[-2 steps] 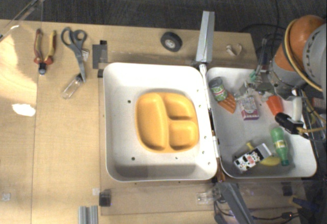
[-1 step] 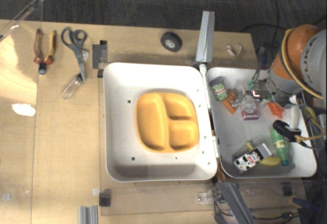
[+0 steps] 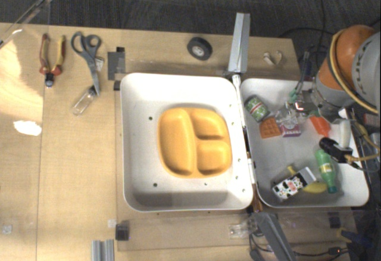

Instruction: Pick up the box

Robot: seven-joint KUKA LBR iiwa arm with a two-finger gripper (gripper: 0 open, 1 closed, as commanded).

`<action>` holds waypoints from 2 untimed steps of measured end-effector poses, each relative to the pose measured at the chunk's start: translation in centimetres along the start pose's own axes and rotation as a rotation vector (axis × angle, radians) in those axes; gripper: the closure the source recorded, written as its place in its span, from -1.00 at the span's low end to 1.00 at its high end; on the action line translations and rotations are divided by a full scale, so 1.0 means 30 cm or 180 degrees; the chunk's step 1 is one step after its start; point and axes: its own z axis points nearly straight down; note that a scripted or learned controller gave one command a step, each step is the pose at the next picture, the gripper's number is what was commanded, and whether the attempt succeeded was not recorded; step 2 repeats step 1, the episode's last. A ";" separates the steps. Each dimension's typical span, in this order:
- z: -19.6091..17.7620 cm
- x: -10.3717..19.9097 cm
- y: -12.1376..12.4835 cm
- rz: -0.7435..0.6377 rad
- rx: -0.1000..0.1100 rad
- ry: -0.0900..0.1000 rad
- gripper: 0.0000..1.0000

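A small purple and white box (image 3: 292,129) lies in the upper middle of the right bin (image 3: 357,197), touching a brown waffle piece (image 3: 269,129) on its left. My gripper (image 3: 294,112) hangs at the box's far edge, low over it, with the arm coming in from the upper right. Nothing shows as lifted. A black-and-white patterned carton (image 3: 290,185) lies near the bin's front wall.
A green can (image 3: 256,107) sits left of the gripper, an orange piece (image 3: 319,126) to its right. A green bottle (image 3: 326,170) and a yellow banana (image 3: 314,187) lie front right. The left bin (image 3: 137,134) holds a yellow divided tray (image 3: 193,140). Scissors and pliers lie on the bench.
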 end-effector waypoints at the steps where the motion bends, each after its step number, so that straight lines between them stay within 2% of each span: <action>1: -0.312 0.016 0.061 0.0199 0.0082 0.0016 1.00; 2: -0.312 0.016 0.061 0.0199 0.0082 0.0016 1.00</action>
